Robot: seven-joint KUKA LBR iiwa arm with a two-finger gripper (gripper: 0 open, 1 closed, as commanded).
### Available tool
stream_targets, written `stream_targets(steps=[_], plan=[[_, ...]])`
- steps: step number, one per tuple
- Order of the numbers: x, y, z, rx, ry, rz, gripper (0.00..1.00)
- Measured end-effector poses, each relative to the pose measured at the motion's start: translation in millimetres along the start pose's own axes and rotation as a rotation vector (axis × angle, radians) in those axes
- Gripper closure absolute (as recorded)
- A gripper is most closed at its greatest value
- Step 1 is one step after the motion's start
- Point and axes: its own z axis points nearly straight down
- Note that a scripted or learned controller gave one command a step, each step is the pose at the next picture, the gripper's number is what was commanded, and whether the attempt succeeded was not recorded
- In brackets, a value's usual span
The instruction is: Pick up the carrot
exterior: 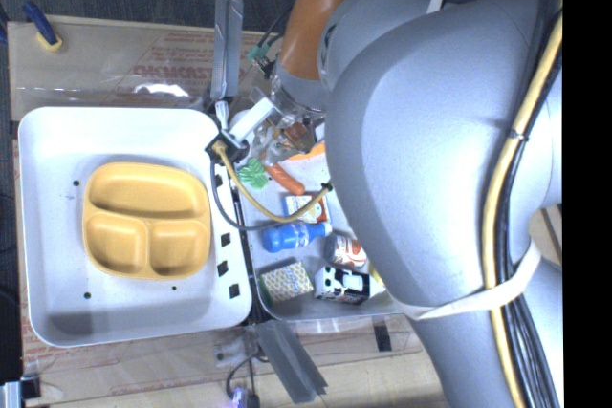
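Observation:
The carrot [284, 177], orange with a green leafy top, lies in the near-left part of the right bin [287, 312]. My gripper [274, 140] hangs just above and behind it, close to the wall between the two bins. The big grey arm covers most of the right bin. Something small and orange [299, 137] shows beside the gripper, and I cannot tell what it is.
A blue bottle [295, 235] lies below the carrot. Nearer the front sit a checkered block [287, 280] and a black-and-white item [342, 283]. The left bin [38, 301] holds a yellow divided tray [146, 218].

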Motion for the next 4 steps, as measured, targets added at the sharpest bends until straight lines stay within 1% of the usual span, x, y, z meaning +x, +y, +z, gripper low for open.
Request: stream_targets(steps=[1,2,3,4], plan=[[-32.9,13.8,-0.1,0.002,-0.006,0.146,1.00],[-36.5,-42.3,-58.7,-0.001,-0.003,-0.290,1.00],[-36.7,-42.0,-58.6,-0.001,-0.003,-0.290,0.00],[-24.9,25.1,2.3,-0.001,-0.005,-0.347,0.00]])
